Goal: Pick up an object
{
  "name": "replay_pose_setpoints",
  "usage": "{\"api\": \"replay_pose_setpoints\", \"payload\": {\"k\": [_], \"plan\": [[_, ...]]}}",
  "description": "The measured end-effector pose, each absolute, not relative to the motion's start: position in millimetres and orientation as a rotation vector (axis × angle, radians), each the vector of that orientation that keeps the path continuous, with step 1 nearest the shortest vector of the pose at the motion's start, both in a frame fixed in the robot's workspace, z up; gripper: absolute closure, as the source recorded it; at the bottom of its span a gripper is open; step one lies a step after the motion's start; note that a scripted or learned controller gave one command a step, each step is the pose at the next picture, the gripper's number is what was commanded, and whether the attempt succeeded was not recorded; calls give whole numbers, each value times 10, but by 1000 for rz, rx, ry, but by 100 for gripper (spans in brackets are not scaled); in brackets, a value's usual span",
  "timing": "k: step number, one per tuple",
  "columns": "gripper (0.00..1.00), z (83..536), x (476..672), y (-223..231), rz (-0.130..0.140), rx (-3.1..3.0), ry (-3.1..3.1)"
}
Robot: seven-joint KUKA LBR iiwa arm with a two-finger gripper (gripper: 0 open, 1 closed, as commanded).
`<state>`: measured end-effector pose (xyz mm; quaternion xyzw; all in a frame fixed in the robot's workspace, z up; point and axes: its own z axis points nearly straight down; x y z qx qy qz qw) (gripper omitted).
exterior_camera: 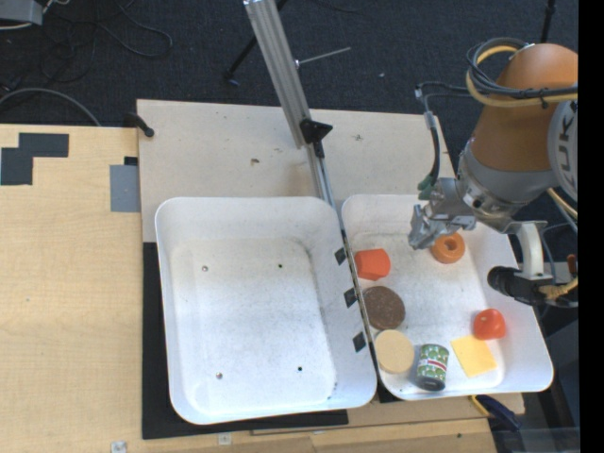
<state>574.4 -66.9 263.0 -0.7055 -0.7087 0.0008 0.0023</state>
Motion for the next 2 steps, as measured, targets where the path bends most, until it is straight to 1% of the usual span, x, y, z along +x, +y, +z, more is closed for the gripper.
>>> {"api": "replay_pose_setpoints", "payload": {"k": [1,2], "plan": [[100,2618,5875,-115,1,-2213,-2225],[100,2426,6017,387,3,-2214,-2223]]}}
